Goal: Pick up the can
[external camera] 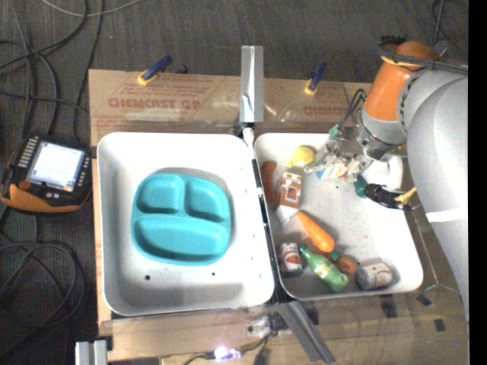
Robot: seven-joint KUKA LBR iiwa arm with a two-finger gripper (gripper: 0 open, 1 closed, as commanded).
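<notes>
**Arm over the far corner of the right bin, cans at the near edge**

Two white bins sit side by side on the bench. The left bin (pixel 114 226) holds one thing: a blue tray (pixel 183 217) with three compartments, lying flat in the middle.

The right bin (pixel 380 226) holds the loose items. There are two cans: one can (pixel 290 257) lies at the near left of the bin, just beside the green bottle (pixel 323 268), and a second can (pixel 374 275) lies on its side in the near right corner. Between them are one green bottle and one small orange piece (pixel 346 264) touching the bottle's far end. One carrot (pixel 316 232) lies at a slant in the middle. Toward the far left are one brown carton (pixel 290 189), one reddish sausage (pixel 268 182) along the bin wall, and one lemon (pixel 301 156).

The gripper (pixel 340 160) hangs over the far part of the right bin, near the lemon and well apart from both cans. Something pale with a touch of blue shows at its tip, but it is too blurred to tell what it is, how wide the pincer stands, or whether anything is held.
</notes>
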